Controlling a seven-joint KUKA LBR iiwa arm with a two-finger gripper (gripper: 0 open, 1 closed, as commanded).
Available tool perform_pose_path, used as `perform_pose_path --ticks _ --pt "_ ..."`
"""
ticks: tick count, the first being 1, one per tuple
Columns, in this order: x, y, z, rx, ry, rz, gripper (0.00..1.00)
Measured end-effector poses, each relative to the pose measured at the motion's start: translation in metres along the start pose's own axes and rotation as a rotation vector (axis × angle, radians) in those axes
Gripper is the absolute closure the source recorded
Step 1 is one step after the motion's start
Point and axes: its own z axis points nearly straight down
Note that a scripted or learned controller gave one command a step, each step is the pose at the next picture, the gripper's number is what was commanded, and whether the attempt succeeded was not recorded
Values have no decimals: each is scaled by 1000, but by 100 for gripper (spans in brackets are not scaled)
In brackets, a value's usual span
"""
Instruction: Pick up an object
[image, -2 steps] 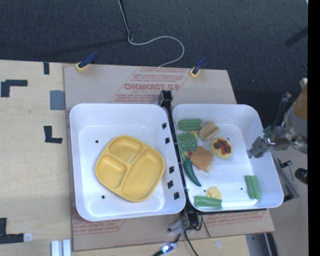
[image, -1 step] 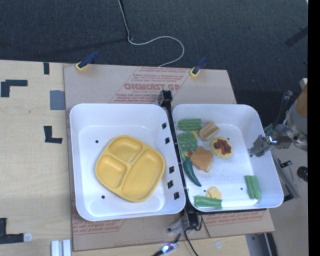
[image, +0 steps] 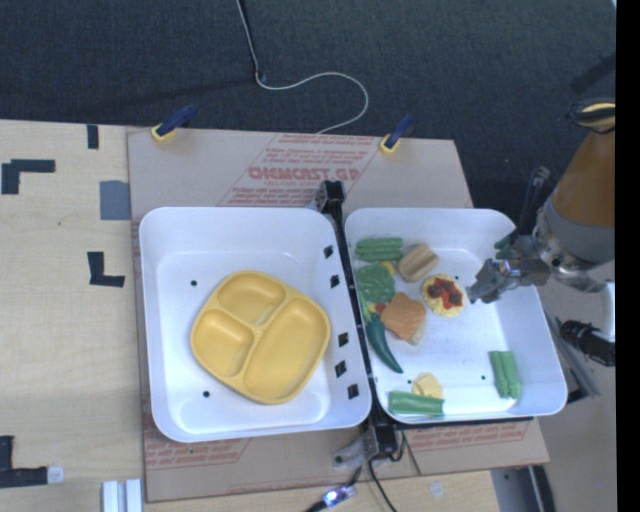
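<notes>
Beside the gripper (image: 487, 283), jaw state unclear, one small pizza (image: 443, 294) is lying flat; round, no long axis showing.

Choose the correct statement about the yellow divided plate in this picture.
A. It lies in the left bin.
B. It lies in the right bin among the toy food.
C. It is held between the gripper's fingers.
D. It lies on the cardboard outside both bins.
A: the yellow divided plate lies flat in the left bin, while the toy food and the gripper are over the right bin.
</notes>
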Motion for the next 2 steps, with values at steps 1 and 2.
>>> perform_pose_path --ticks 1,2 --pt "56 0 6 2 0 0 100" --pt "116 5 10 2 0 -1 100"
